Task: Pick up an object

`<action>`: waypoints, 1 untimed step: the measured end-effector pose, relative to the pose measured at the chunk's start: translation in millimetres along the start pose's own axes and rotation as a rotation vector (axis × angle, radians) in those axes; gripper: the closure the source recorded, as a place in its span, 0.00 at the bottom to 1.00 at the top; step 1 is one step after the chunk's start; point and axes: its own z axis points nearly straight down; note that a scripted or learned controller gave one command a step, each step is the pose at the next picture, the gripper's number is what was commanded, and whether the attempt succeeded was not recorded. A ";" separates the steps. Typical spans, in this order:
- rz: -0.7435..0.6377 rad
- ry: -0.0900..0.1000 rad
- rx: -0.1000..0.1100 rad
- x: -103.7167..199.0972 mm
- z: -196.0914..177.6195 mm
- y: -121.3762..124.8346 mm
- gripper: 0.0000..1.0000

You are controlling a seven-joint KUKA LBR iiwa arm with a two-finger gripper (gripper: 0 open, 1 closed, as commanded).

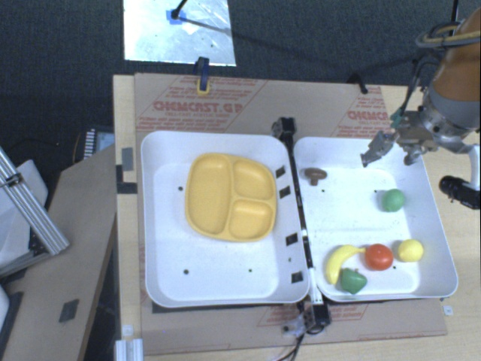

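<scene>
The right bin [432, 201] holds a green ball-like fruit [391, 200], a red tomato [379, 256], a yellow lemon [409, 250], a yellow banana [340, 259], a green pepper [352, 280] and a small brown mushroom-shaped piece [314, 175]. My gripper [391, 151] hangs over the far edge of the right bin, above and behind the green fruit. Its two fingers [373, 152] are spread apart and hold nothing.
The left bin [161, 224] carries a yellow divided plate [230, 196]. A black divider with clips [293, 201] runs between the bins. Cardboard lies under both bins, and a shiny sheet [179, 21] lies at the back.
</scene>
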 end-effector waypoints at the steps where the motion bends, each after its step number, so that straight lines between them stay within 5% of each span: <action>1: -0.002 -0.002 -0.012 0.4 -7.2 2.0 0.00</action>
